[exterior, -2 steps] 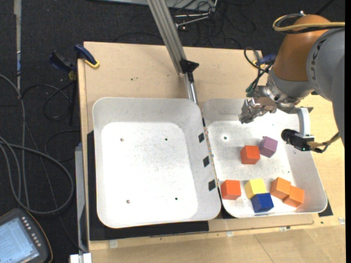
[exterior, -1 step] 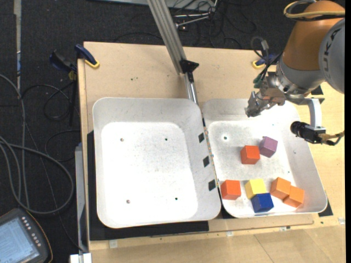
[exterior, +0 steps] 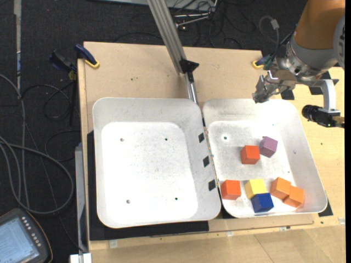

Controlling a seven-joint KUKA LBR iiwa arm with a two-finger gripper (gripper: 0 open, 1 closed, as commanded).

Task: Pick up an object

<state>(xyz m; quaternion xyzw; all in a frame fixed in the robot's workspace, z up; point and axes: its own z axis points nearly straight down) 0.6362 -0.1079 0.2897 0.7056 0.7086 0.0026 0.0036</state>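
The right bin (exterior: pixel 236 116) holds several small blocks. A purple block (exterior: pixel 268 146) and an orange-red block (exterior: pixel 250 154) lie near its middle. Along the front are an orange block (exterior: pixel 231 189), a yellow block (exterior: pixel 255 187), a blue block (exterior: pixel 262 202) and two orange blocks (exterior: pixel 288 191) close together. My gripper (exterior: pixel 264 92) hangs over the bin's far rim, well above and behind the purple block. Nothing shows between its fingers.
The left bin (exterior: pixel 145 158) sits beside the right one, with black clips along the seam. A grey metal pole (exterior: pixel 167 26) slants in from the top toward the bins' far joint. Cables and a blue clamp (exterior: pixel 66 59) lie off the bench at left.
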